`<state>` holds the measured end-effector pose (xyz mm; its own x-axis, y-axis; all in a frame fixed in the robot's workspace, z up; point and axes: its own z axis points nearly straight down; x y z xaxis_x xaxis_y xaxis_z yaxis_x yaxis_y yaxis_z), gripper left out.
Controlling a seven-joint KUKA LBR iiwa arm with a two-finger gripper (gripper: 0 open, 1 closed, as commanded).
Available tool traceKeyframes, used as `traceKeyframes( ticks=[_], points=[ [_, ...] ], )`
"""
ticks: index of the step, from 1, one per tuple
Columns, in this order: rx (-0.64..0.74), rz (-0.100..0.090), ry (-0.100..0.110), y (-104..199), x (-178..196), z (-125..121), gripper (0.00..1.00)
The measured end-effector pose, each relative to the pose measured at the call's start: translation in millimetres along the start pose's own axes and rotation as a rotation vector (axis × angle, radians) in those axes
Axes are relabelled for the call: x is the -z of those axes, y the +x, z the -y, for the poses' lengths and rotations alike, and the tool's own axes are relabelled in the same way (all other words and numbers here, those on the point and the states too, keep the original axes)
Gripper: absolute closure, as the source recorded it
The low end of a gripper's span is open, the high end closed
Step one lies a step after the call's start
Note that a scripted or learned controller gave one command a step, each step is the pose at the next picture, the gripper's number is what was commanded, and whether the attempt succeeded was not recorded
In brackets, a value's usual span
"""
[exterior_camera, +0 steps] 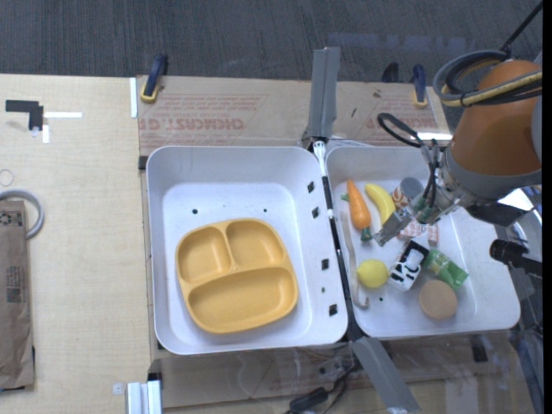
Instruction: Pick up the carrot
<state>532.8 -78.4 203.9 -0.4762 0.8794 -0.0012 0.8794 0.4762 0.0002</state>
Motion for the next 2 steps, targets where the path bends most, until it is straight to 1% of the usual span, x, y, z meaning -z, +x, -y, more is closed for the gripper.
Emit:
traceKeyframes(
  ticks=[1,2],
  points=[
    [0.143,-0.002,0.002,47.1,-3.2,37.6,0.00],
    [0.171,0.000,0.000,5.0,4.9,-2.2,0.00]
  ],
)
